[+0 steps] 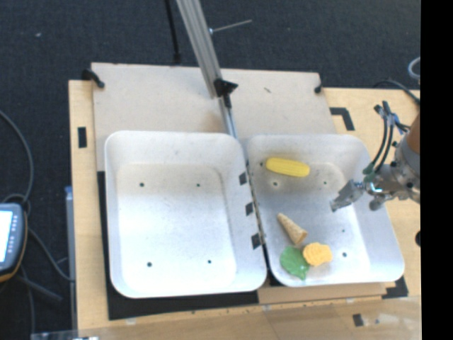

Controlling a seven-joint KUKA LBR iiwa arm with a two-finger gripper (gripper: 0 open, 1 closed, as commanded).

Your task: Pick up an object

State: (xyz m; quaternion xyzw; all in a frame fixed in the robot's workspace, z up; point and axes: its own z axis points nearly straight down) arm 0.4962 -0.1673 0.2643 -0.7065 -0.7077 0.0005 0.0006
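The right bin (375,257) holds a yellow corn cob (287,167) near its far edge. A tan cone (291,227) lies near the middle, and an orange-yellow lump (317,253) rests against a green piece (294,262) at the near edge. My gripper (348,195) hangs over the right side of this bin, to the right of the cone and above the bin floor. Nothing shows between its fingers.
The left bin (177,214) sits beside the right one, with a dark divider strip (251,207) between them. A slanted metal rail (202,37) rises from the back of the bench. Cables (386,129) trail by the arm at the right.
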